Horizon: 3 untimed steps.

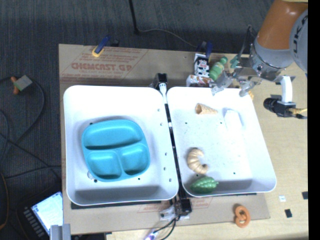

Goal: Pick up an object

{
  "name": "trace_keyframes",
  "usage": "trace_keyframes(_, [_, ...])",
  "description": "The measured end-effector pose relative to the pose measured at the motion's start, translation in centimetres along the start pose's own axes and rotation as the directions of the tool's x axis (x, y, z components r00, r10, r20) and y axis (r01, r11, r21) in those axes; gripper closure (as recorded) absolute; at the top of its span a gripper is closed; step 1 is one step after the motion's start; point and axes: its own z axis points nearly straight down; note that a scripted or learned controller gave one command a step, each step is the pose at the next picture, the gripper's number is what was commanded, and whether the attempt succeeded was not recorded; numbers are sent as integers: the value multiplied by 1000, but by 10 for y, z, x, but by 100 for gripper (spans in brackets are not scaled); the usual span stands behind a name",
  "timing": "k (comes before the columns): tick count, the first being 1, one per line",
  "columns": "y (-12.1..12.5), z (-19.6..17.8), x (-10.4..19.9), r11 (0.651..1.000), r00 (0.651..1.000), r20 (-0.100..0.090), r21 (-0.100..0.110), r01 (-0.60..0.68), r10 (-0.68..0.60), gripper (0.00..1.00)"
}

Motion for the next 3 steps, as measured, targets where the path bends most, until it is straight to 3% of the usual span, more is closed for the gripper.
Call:
trace_keyframes(1, [-50, 144, -21, 1000, 1000, -1, 3, -2, 2, 0])
trace_keyframes(2, [-49, 133, -22, 1000, 1000, 0, 1, -1, 1, 100])
trace_keyframes(3, [-50, 133, -22, 1000, 1000, 0, 1, -1, 1, 0])
